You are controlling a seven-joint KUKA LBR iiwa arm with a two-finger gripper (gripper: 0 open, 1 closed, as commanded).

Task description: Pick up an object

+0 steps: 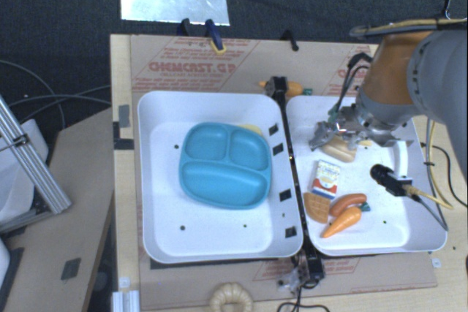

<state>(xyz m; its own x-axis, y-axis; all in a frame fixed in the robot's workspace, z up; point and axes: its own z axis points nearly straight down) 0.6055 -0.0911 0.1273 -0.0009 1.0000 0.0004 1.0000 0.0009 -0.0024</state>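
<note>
Hovering low in right bin (pixel 391 226), claw (pixel 329 134) sits at bin's upper middle, arm over bin's right side. Grip state: cannot tell, tip blurred against wrist. Tan lump (pixel 341 151), maybe bread, just below claw, seemingly touching it; not seen clamped. Carton (pixel 327 177) near lump, toward front. Cracker (pixel 316 207), sausage (pixel 347 202), carrot (pixel 341 222) bunched at front, sausage touching carrot. Left bin (pixel 167 219) holds blue tray (pixel 225 164), three wells, yellow bit (pixel 253 129) peeking behind it.
</note>
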